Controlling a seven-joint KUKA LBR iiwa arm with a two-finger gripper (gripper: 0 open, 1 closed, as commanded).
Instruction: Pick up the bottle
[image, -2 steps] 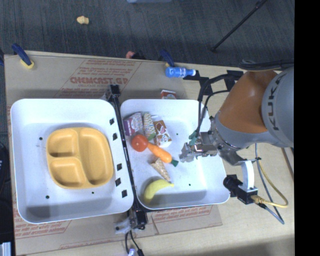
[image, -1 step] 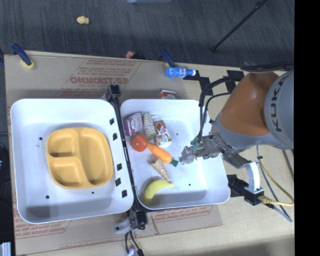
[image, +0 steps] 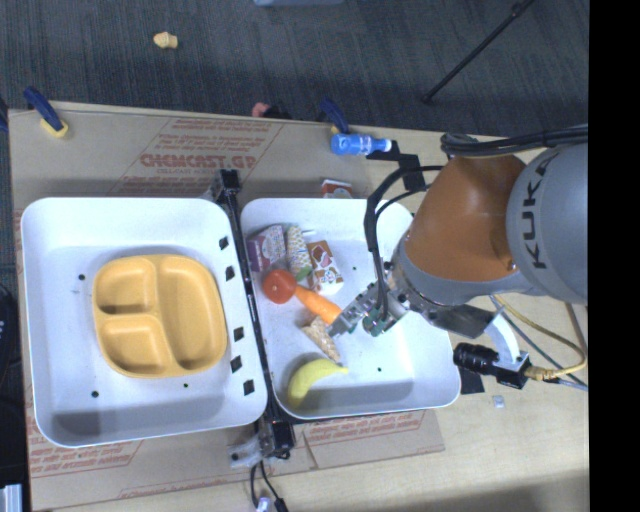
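Dark carpet lay beyond a surface covered in printed cardboard, with blue clamps at its far edge. Two white bins sat side by side on it: the left bin held a yellow divided tray, and the right bin held snack packets, a tomato, a carrot, a cracker and a banana.

The arm reached in from the right, its orange band over the right bin's right side, wrist angled down and to the left. The pincer hung low in that bin, just right of the carrot; whether its tips were apart or together could not be told.

The bottle, blue, lay on its side on the cardboard outside the bins, beyond the right bin's far edge. Its long axis ran left to right, the narrower end toward the right.
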